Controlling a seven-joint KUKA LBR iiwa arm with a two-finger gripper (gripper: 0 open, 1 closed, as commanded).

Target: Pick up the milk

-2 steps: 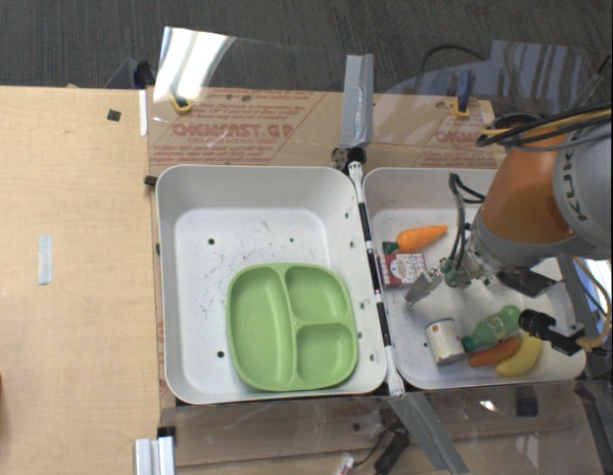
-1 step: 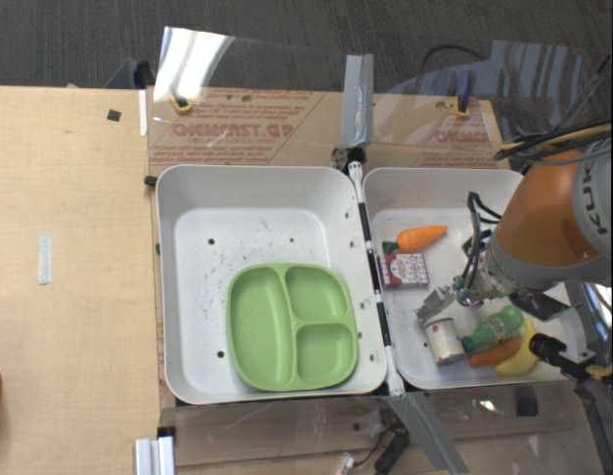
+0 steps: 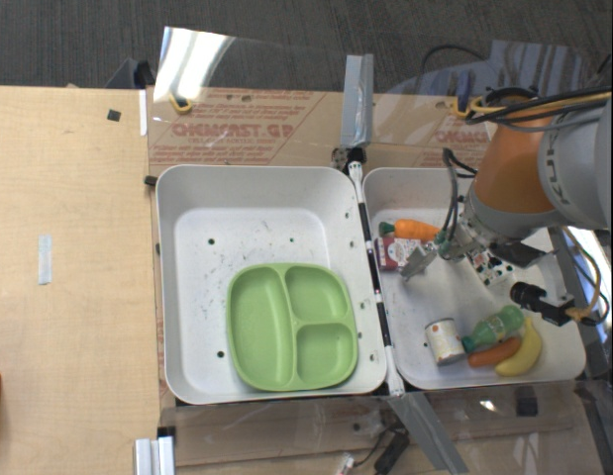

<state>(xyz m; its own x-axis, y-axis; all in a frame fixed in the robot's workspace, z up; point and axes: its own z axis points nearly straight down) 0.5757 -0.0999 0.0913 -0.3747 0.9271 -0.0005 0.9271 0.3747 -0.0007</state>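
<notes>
The milk (image 3: 390, 253) is a small red and white carton lying at the left wall of the right bin (image 3: 563, 369), just below an orange carrot (image 3: 417, 230). My gripper (image 3: 419, 261) reaches in from the right, low over the bin floor, with its tip right beside the carton's right side. Whether it touches the carton is unclear. The grey arm with its orange band (image 3: 514, 171) hangs over the bin's upper right part.
The left bin (image 3: 187, 265) holds a green divided plate (image 3: 292, 327). Along the right bin's front lie a small can (image 3: 443, 341), a green bottle (image 3: 494, 327), an orange-red piece (image 3: 489, 354) and a banana (image 3: 525, 349). Cables run near the bin's right rim.
</notes>
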